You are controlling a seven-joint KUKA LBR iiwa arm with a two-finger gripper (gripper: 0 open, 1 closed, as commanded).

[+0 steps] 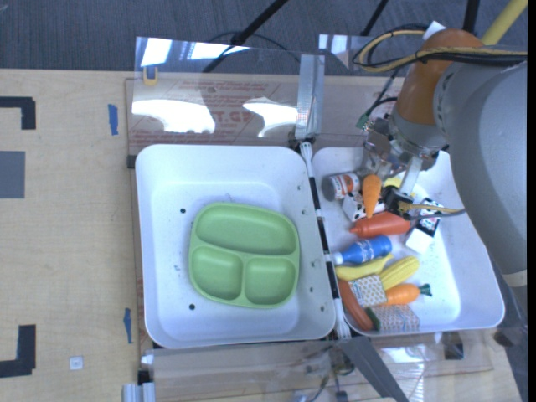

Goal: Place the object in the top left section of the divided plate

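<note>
The tool point(387, 177), grip state unclear, hovers at the right bin's point(477, 308) far edge over a small carrot point(370, 194), likely light, rigid, best pinched mid-body.

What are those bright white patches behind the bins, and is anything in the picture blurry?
In the camera view, the patches are glare on the clear panel behind the left bin. The green divided plate is evenly lit and sharp. The arm, close to the camera, looks soft and oversized.
</note>
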